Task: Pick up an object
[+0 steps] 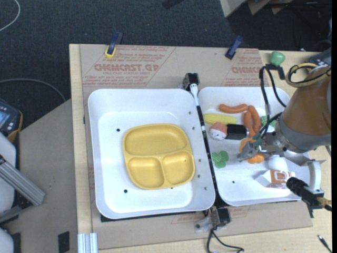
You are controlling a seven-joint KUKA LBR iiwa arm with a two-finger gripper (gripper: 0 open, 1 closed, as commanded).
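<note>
The desk (pixel 158 62) carries 2 white bins side by side. The left bin (pixel 105 141) holds a yellow plate (pixel 158 155) with 3 compartments, lying near the bin's middle. The right bin (pixel 237 191) holds the small things. The arm (pixel 308 115), grey with an orange band, reaches in over the right bin's right edge, and its pincer (pixel 251 151) sits low over the bin's middle, among the toys; whether its jaws are spread or closed cannot be told, and nothing is seen clearly between them.

Toward the bin's far edge lies an orange sausage (pixel 233 108), with a second orange piece (pixel 253 119) slanting down beside it. Just nearer is a yellow corn cob (pixel 220 118), and below it a black block (pixel 236 132) touching a small round red-and-white piece (pixel 218 133). A green toy (pixel 219 158) lies by the bin's left edge. A white and orange carton (pixel 274 177) rests near the bin's near right corner.
</note>
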